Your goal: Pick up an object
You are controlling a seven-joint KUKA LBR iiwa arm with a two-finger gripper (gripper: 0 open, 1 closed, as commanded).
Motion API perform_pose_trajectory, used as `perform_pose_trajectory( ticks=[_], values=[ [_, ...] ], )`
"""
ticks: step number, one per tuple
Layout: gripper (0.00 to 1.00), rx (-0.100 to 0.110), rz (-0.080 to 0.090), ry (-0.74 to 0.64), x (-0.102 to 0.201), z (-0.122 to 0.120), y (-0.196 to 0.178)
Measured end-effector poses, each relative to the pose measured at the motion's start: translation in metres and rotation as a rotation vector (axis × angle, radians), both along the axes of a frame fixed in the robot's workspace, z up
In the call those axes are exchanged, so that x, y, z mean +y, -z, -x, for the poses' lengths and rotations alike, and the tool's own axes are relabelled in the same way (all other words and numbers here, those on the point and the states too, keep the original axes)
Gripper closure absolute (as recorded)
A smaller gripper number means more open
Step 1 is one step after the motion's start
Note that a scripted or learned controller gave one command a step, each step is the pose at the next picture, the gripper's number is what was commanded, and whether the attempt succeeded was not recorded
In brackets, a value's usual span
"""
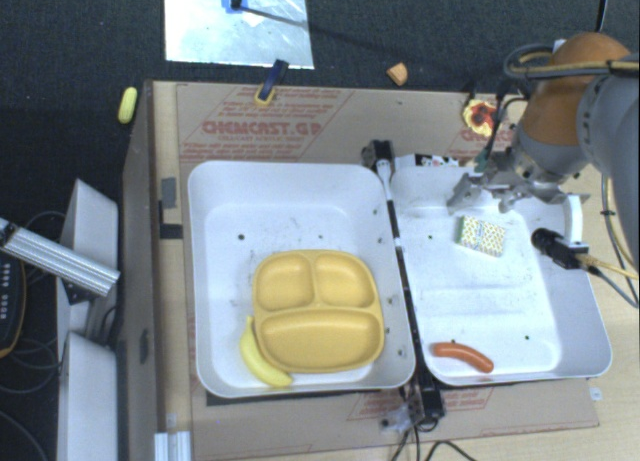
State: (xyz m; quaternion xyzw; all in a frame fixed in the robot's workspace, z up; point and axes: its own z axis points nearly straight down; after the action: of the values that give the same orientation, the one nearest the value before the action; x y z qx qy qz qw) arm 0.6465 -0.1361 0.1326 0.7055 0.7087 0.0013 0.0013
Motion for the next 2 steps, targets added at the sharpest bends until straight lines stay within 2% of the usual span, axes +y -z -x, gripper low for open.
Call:
perform_pose_trajectory(
  ticks=[1,2],
  values=[
    [0.0,0.002,0.001,0.003,-0.022,0.013,0.027],
    [0.0,0.0,0.002,0.003,-0.051,-0.001,-0.006]
  ],
)
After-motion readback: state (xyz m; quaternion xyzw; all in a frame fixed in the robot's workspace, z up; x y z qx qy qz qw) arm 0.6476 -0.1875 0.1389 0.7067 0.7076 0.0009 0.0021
